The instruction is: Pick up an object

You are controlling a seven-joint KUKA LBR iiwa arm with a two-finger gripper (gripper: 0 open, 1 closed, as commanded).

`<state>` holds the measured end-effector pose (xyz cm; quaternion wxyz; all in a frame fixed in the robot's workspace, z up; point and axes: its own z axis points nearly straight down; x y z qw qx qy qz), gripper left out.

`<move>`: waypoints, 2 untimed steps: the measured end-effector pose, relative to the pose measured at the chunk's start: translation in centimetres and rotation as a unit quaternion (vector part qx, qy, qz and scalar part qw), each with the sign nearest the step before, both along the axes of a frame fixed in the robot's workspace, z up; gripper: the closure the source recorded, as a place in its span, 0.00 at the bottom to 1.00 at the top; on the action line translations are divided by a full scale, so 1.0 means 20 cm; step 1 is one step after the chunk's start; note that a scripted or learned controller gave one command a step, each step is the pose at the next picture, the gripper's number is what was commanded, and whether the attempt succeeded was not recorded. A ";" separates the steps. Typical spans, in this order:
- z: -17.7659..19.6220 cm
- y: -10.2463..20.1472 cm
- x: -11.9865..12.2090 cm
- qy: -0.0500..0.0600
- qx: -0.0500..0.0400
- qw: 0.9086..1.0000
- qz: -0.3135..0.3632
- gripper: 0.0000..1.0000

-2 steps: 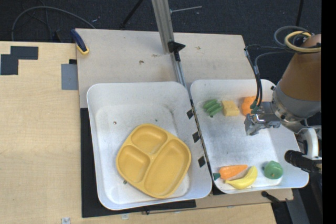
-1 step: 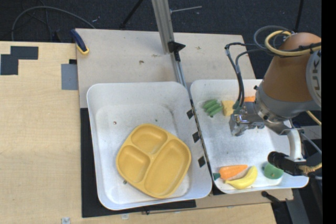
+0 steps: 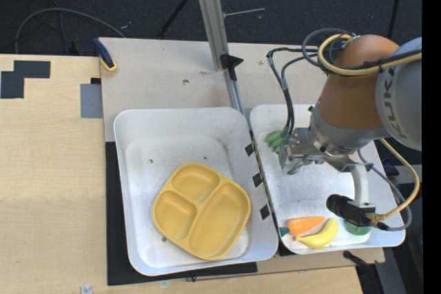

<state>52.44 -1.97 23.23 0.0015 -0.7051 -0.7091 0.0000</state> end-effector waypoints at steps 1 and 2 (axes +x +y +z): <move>-0.03 0.31 0.02 0.001 0.000 1.000 0.000 1.00; 0.01 0.56 0.00 0.001 -0.001 1.000 0.000 1.00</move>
